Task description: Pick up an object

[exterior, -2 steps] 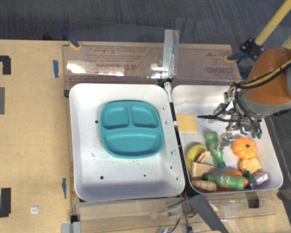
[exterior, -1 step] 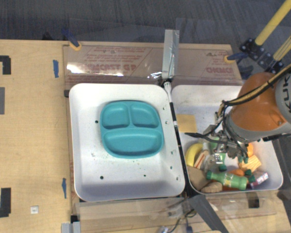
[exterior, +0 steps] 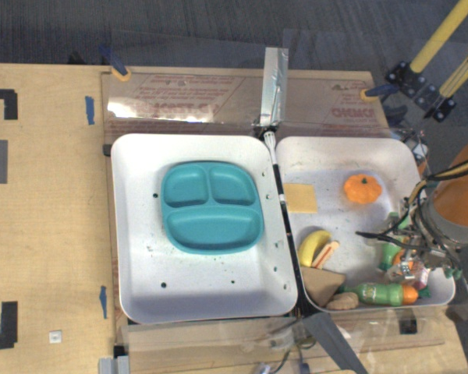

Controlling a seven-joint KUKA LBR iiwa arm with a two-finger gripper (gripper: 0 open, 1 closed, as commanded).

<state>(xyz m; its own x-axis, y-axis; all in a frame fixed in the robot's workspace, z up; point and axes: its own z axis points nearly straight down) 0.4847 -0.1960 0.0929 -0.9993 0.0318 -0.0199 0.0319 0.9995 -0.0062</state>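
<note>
At the near edge of the right bin [exterior: 327, 150] lie a brown potato [exterior: 343, 301], a green bottle [exterior: 381, 292] and a brown card wedge [exterior: 321, 284]. The gripper [exterior: 406, 257] hangs low over the bottle end; whether it is apart or together cannot be told. A little farther sits a banana [exterior: 313, 247], then a yellow cheese slice [exterior: 300, 198] and an orange pumpkin [exterior: 362, 189]. The left bin [exterior: 132, 209] holds a teal divided plate [exterior: 213, 206].

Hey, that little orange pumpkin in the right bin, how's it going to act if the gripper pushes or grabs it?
The orange pumpkin looks round and squat, so a push may roll or skid it over the smooth floor of the right bin. It sits apart from its neighbours, so approach seems easy. Its curved sides could slip from two fingers.
</note>
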